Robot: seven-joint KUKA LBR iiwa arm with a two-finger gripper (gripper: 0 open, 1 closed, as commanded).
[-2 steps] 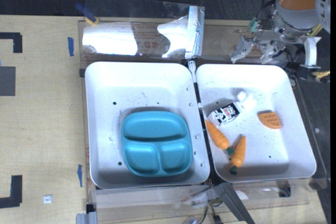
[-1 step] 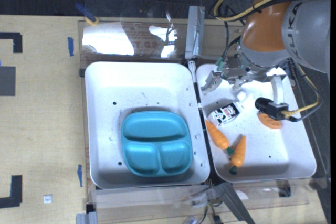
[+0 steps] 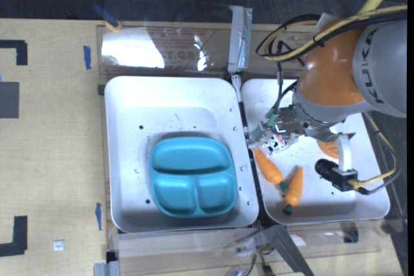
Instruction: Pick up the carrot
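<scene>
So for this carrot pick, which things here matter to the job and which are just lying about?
Job:
- two carrots in the right bin
- gripper above them

Lying about:
- blue divided tray in the left bin

Bright, even light is falling from above onto the left bin [image 3: 129,100], washing its white floor pale. Behind the left bin, a clear panel [image 3: 165,48] is throwing back a strong white glare. Inside the left bin, the blue tray [image 3: 193,174] is casting a soft grey shadow along its near edge. To the right of the left bin, the arm [image 3: 349,71] is shading the right bin [image 3: 369,200]. The picture is looking slightly soft, with fine detail blurring around the hand [image 3: 275,136].
</scene>
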